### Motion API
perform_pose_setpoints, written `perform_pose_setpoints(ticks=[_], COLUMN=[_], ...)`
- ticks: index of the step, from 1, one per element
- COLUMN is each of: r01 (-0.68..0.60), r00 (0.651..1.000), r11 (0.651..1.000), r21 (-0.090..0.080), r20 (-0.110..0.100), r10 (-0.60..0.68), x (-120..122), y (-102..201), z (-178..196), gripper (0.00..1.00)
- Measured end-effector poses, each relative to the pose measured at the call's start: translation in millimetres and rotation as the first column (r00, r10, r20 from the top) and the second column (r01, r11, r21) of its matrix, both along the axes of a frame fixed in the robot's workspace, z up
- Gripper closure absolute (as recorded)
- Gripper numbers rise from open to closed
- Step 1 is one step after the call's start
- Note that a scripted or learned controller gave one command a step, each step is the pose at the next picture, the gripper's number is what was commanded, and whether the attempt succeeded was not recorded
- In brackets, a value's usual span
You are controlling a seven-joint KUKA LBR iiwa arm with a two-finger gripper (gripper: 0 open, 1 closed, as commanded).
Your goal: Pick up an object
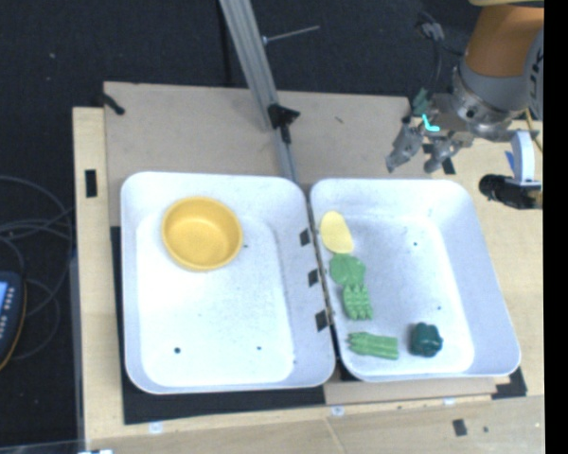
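We see the gripper [422, 156] hovering above the right bin's [454, 206] far rim, fingers spread and holding nothing. A yellow bowl [202, 233] sits in the left bin [218, 348].

The two bins [218, 348] look like white plastic with a fine dark speckle and a matt face. The yellow bowl [202, 233] in the left bin looks like smooth plastic with a soft sheen. In the right bin, the pale yellow piece [336, 233] looks smooth, the green pieces [356, 301] look like ridged, matt plastic, and the dark green lump [425, 340] at the near right is slightly glossy. The bench [189, 112] looks like matt, pale wood or board. The slanting pole [251, 55] at the far side is dull grey metal.
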State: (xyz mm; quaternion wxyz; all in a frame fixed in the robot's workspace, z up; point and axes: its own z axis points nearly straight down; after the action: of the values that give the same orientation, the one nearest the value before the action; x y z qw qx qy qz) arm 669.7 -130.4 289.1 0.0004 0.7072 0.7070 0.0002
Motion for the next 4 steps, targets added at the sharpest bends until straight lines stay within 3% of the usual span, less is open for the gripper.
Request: perform_pose_setpoints(ticks=[1, 4], r01=[0.0, 0.0], r00=[1.0, 1.0], r11=[1.0, 1.0], r21=[0.0, 0.0], r20=[0.0, -0.004], r10=[0.0, 0.0], x=[0, -17], y=[0, 15], z=[0, -148], gripper=[0.0, 0.0])
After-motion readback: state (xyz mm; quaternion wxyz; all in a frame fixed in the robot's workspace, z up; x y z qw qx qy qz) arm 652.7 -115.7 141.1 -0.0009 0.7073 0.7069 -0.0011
